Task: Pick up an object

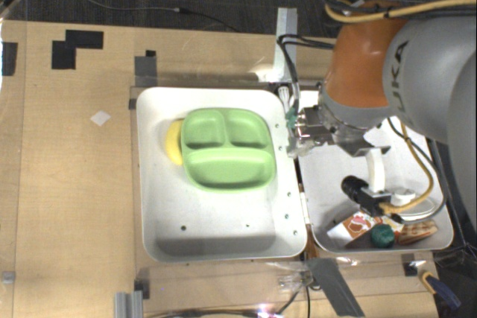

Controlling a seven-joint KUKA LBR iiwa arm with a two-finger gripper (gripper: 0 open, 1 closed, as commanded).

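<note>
1. Camera view, arm: grey KUKA arm (440,63) w/ orange band comes in from view's right. Its wrist hangs over the upper-left corner of the right shallow white bin (322,186).
2. Gripper (304,129) sits at the seam btw the two bins, just beside the right wall of the left shallow white bin (160,182). Released or clenched: can't tell, wrist body hides the tip. Nothing seen held.
3. Left bin: light-green plastic divided plate (226,147), 3 compartments, lies flat in the bin's upper half. Its right rim is near the gripper; touching or not, can't tell.
4. Yellow curved item (174,143), maybe a banana, pokes out at the plate's left edge, partly hidden by it. Long axis runs up-down in view.
5. Right bin, lower edge: red-white printed packet (358,226), small dark-green round item (383,235) and brown-orange packet (417,232), bunched close together.
6. Key relation: the plate lies straight to view-left of the gripper and is the closest obj. It's roughly square, a bit longer left-right. The packet cluster lies down-right of the gripper, well apart, across bare bin floor.
7. Judgement: no obj grasped yet, so approach stage. Next move prob needs a short shift left plus descent onto the plate rim, or a longer reach down-right for the small items. Risks: thin rim = poor pinch; gripper this near the bin walls could clip one.
</note>
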